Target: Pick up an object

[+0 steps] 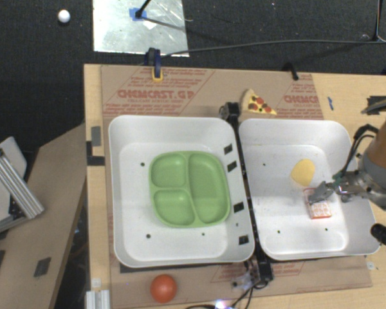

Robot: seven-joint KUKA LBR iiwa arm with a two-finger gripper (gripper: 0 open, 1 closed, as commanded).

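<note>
Leftmost, at about nine o'clock on the bench (199, 82), sat the left bin (125, 172), and in its middle lay a green divided plate (190, 188) with three compartments. Below that bin, at roughly seven o'clock on the bench's front edge, rested an orange ball (163, 288). Above the seam between the two bins, near twelve o'clock, a toy pizza slice (258, 103) lay on the brown board. Further right, the right bin (276, 237) held a yellow rounded object (303, 171) just right of its centre, and touching or nearly touching it at five o'clock lay a small red-and-white packet (318, 210). The hand (322, 194) hovered directly over that packet's upper edge, entering from three o'clock; whether its fingers were spread or closed I could not tell.
</note>
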